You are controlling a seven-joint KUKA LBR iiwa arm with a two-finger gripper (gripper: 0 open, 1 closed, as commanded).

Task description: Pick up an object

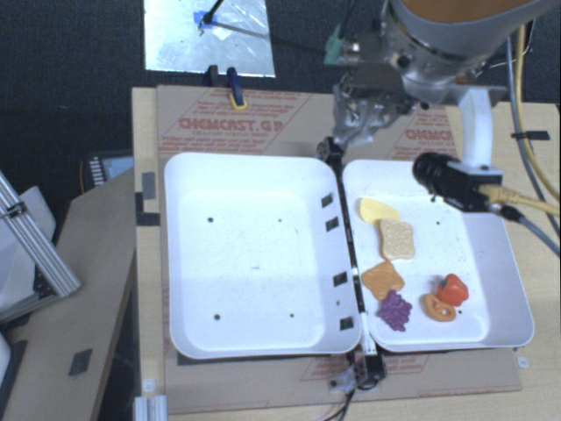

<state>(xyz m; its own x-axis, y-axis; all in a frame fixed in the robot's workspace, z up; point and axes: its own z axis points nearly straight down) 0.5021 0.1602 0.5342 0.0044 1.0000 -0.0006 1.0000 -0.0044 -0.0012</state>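
Since every item lies loose on the floor of the right bin (500,261), the pick looks to be at its very start: nothing has been lifted, and the whole approach, descent and grasp remain to be done. The candidates sit in the near-left part of that bin, close to the divider between the two bins: a yellow piece (378,210) farthest from the near edge, a slice of toast (397,239) just below it, an orange-brown piece (383,279) nearer the divider, a purple grape bunch (395,310) toward the near edge, and a red pepper (452,288) touching an orange slice (438,309) a little further right. The left bin (188,235) carries nothing to pick. The gripper (361,123) hangs high above the far edge of the bins, over the cardboard sheet (263,112), well apart from all the food (its metal parts blur together at this slant). Whether it is spread or closed I cannot tell; nothing is seen in it, and it touches nothing in the bins.
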